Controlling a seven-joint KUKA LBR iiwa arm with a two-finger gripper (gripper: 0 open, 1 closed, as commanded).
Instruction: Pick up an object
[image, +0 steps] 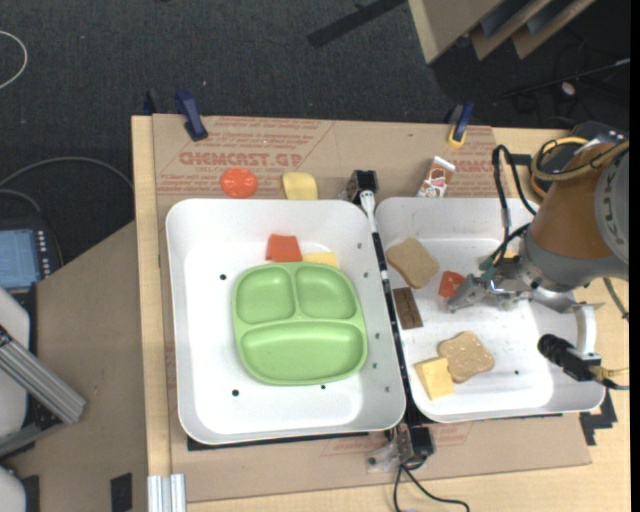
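**Gripper closing in on the red piece in the right bin**

Nearest the camera, a yellow cheese slice (434, 378) is lying touching a round toast piece (466, 355) in the right bin (520, 398). The likely target, a small red block (452, 285), is sitting mid-bin, just to the picture-left of the gripper (478, 288), almost touching it. It is looking chunky, with no clear long axis. How wide the gripper is standing, I cannot tell. A tan bread slice (412, 262) is lying near. The left bin (190, 300) is holding a green divided plate (298, 325).
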